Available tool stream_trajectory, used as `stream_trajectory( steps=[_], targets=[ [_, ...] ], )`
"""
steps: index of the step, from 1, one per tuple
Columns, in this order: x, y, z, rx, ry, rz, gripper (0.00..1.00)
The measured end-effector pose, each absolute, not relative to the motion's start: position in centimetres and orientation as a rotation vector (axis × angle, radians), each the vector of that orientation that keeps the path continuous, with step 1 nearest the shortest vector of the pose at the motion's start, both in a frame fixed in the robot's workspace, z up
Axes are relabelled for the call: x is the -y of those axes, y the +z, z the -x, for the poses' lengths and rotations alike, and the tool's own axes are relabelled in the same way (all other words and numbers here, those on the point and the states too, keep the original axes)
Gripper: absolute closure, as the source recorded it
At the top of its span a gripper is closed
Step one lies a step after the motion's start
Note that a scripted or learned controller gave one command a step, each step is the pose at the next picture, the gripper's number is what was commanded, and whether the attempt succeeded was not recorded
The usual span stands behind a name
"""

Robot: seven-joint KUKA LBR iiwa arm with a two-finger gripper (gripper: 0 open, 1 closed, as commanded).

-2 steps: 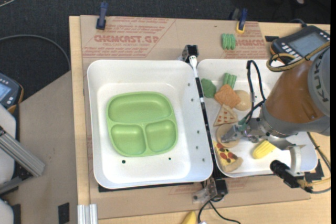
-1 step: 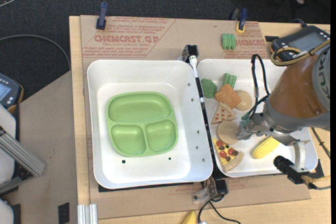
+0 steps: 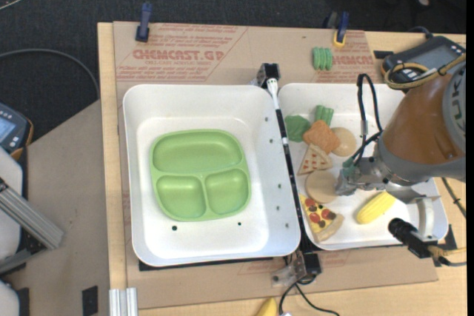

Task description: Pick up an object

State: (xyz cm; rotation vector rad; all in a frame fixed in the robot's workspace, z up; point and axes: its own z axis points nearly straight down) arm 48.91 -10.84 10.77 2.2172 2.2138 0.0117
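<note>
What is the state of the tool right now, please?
Tool: cannot be told; it sits low in the right bin beside a round tan piece.

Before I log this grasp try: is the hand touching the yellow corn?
Apart. The camera view shows a strip of white bin floor between the hand and the yellow corn, which lies lower right of it.
</note>
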Motion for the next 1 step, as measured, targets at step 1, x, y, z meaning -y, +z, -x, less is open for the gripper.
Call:
stream_trajectory(
  steps=[1],
  targets=[
    [2.61, 18.89, -49.37, -2.23, 0.014, -2.207, 1.0]
  ],
)
